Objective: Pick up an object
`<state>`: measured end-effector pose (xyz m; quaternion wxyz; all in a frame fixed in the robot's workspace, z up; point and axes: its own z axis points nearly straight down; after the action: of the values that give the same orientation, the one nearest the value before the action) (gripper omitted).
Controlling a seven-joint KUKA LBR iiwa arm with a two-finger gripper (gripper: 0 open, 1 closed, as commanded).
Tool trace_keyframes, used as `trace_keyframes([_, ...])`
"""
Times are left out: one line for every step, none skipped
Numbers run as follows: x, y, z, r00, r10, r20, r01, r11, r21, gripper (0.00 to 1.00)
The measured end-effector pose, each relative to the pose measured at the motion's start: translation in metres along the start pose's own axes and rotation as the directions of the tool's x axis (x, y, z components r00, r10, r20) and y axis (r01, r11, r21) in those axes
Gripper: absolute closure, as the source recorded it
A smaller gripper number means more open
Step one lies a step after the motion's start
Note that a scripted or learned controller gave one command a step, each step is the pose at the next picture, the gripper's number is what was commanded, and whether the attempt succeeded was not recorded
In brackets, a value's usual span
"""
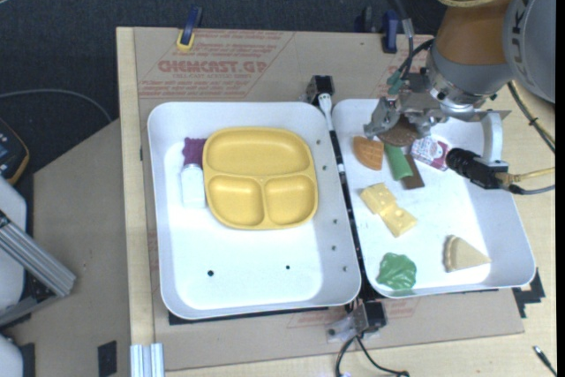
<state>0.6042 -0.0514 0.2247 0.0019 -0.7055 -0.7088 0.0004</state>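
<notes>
Gripper [399, 121]: low in right bin [508, 225], over brown piece [371, 153] and green stick [402, 165]; finger state cannot be told.

The worktop [221, 57] carried two bins side by side. In the left bin [247, 278] lay a divided tray [260, 176], a small bottle [192, 186] just left of it. Right of the tray, in the right bin [508, 225], lay a cheese wedge [389, 208]; a leafy piece [396, 271] sat in front of that, a bread slice [462, 253] to its right.
</notes>
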Motion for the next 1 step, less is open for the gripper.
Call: trace_keyframes([0.0469, -0.031, -0.0047, 1.0, 0.0, 0.0, 0.0, 1.0, 0.001, 1.0])
